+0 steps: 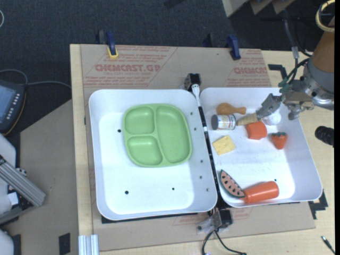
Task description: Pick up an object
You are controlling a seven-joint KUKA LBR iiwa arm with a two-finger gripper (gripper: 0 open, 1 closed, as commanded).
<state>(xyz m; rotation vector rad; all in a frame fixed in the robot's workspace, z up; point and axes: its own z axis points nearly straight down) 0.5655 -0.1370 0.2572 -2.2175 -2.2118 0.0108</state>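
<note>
Camera view. A brown board desk [159, 62], printed with red lettering and held by two clamps at its far edge, carries two shallow white bins side by side — glossy moulded plastic with rounded corners. The left bin [106, 185] holds a pale green divided plate [158, 135], matt, rounded-square, with three compartments: two smaller ones on its left side and one long one on its right.

The right bin [303, 163] holds toy foods. Near its far edge lies a tan drumstick [231, 109], smooth and bulbous at one end. Just nearer, against the rim shared with the left bin, a small cylindrical can [223, 122] lies on its side, with a metal end and a paper label. A yellow cheese wedge [223, 145] sits nearer again, flat and angular. An orange blocky piece [256, 130] sits mid-bin, with a red strawberry [279, 139] just to its right, green at the top. Along the near edge, a watermelon slice [231, 184] — red with dark seeds and a dark rind — touches an orange-red cylinder [261, 192].

The grey arm enters over the bin's far right corner; the gripper [270, 110] hangs just above the orange piece. Whether the jaws stand wide or narrow cannot be told, and nothing is visibly held.
</note>
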